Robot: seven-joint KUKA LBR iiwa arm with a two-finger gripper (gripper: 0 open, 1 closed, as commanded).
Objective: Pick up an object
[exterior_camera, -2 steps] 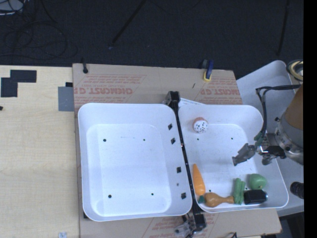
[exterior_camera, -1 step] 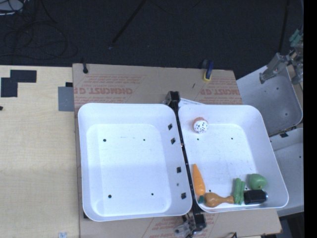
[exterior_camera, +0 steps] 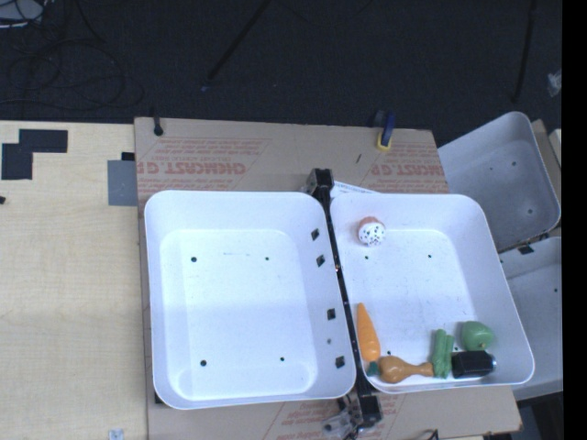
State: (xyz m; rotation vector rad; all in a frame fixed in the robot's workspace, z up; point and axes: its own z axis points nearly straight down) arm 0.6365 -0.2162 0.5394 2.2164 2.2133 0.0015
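Trouble, as I judge it from my seat, comes from where the things lie rather than from what they are. The left bin is not my concern; every candidate I can see lies in the right bin.

Going across that bin:

- **Spotted ball**: it sits alone near the far left corner, close to the wall. Being round, it could roll away from a touch, or the pincer could strike the wall on the way down.
- **Toy carrot**: it lies along the left wall toward the near edge. One finger may have no room between it and the wall, or may catch the black clips on the ridge between the bins.
- **Orange pear-shaped toy**: it rests against the near wall, just beside the carrot's tip, so a closing grip might nudge both.
- **Green stick-like toy**, **rounder green piece** and **black block**: they crowd the near right corner, touching or nearly so. There I would expect a two-object pinch, a slip, or fingers landing on top of a neighbour.

I cannot tell whether the pincer is released or clenched, so I would confirm that before any descent. Nothing has been lifted yet.
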